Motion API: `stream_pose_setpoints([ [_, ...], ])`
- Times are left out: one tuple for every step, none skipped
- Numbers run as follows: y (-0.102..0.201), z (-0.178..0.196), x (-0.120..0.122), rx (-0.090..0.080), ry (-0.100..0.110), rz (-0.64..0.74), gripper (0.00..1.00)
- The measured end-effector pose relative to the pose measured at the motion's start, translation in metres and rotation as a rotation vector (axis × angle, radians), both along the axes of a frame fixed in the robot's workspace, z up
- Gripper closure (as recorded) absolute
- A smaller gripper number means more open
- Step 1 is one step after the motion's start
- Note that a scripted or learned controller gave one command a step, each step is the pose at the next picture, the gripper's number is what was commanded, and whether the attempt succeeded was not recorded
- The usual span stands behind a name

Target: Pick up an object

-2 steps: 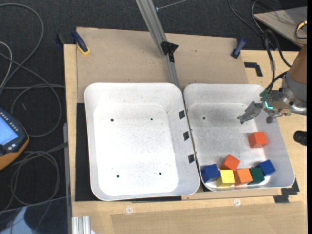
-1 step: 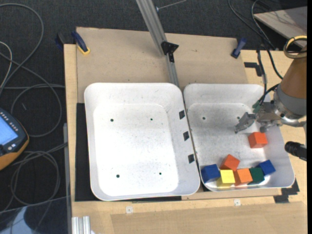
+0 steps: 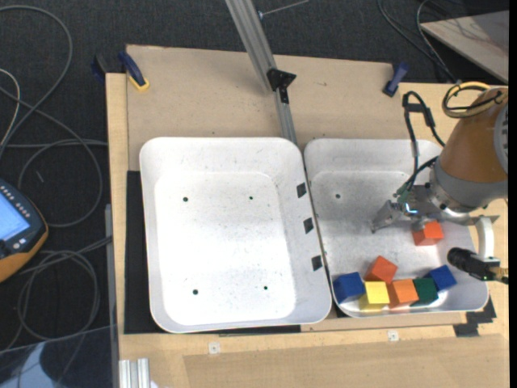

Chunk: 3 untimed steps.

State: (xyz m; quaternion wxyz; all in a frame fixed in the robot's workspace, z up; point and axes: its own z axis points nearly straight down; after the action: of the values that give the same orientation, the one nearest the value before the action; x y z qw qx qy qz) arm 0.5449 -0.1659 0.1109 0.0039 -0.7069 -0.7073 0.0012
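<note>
Grey two-finger gripper (image 3: 386, 219) poised low over the bare middle of the right shallow white bin (image 3: 355, 164), jaws apart and clamped on nothing. Small orange cube (image 3: 428, 233) just beside it toward the bin's right edge, likeliest pick. Other coloured blocks (image 3: 392, 285) bunched along the near edge, probably slid there.

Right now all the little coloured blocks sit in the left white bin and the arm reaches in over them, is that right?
Not quite: the camera view shows the coloured blocks in the right white bin, clustered along its near edge, not in the left one. The rest holds: the arm reaches in over that bin, its pincer low above the floor beside an orange block.
</note>
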Motion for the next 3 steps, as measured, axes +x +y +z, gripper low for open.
stream_pose_setpoints([
  [0.001,-0.012,0.0,-0.001,-0.003,-0.001,0.0],
  [0.001,0.0,0.001,-0.001,-0.008,0.0,1.0],
  [0.009,0.052,0.01,-0.005,-0.014,0.002,1.0],
])
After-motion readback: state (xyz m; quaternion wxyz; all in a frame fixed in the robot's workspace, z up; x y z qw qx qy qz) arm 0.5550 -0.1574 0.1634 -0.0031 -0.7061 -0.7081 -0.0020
